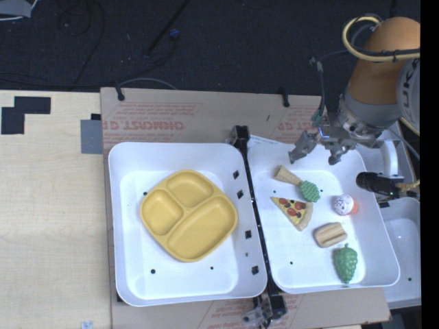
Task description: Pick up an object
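Observation:
My gripper [317,153] hangs open over the back edge of the right bin [384,269], its two fingers spread with nothing between them. Below it in that bin lie several toy foods: a tan cone with a green top [298,182], a pizza slice [294,210], a small white and red ball [343,205], a tan bread roll [330,234] and a green bunch of grapes [346,262]. The cone lies closest to the gripper, a little in front of it.
The left bin [127,266] holds a yellow divided plate [188,214]. A black divider [249,211] runs between the bins. A black cylindrical part [376,182] sticks in at the right bin's right side. Cardboard lies under both bins.

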Controlling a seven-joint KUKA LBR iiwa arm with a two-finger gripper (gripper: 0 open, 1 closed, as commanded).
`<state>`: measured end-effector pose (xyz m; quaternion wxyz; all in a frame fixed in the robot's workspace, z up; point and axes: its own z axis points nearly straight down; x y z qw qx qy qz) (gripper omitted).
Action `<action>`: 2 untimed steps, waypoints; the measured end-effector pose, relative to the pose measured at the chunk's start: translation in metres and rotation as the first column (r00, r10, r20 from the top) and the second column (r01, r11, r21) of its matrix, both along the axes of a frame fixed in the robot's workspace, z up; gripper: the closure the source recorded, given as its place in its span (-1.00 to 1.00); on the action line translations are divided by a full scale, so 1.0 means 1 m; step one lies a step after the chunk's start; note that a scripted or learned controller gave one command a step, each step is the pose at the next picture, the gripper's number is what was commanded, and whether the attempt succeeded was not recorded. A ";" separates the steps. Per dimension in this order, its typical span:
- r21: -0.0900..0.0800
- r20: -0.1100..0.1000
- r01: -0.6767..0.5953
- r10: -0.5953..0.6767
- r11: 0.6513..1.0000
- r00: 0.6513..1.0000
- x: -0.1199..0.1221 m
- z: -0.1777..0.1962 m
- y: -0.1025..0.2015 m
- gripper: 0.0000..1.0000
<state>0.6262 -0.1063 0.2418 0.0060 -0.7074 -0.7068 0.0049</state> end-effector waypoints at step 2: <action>-0.001 0.008 -0.002 0.002 1.000 1.000 0.000 -0.036 0.003 -1.00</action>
